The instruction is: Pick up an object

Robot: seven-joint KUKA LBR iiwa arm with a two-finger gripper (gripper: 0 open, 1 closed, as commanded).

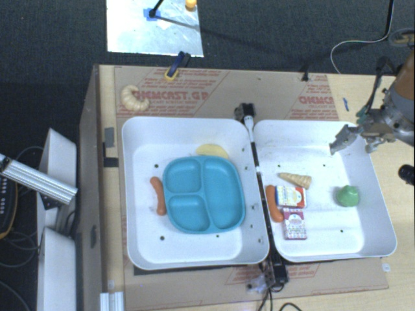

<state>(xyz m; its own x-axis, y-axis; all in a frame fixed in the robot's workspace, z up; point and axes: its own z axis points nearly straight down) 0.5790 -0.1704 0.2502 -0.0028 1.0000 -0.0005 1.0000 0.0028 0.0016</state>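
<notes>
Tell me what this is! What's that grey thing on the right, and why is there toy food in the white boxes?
The grey thing is a robot arm. Its gripper, a kind of two-fingered hand, hangs over the top right edge of the right bin. Nothing is between its fingers, so it holds nothing yet. Its job is to pick something up.

The picture comes from one camera fixed above the bench, looking down at a slant.

In the right bin lie a green ball-like toy, a cone, a small red and white packet, another packet below it, and an orange sausage.

The left bin holds a blue divided plate, another orange sausage beside it, and something pale yellow peeking out behind the plate.
</notes>
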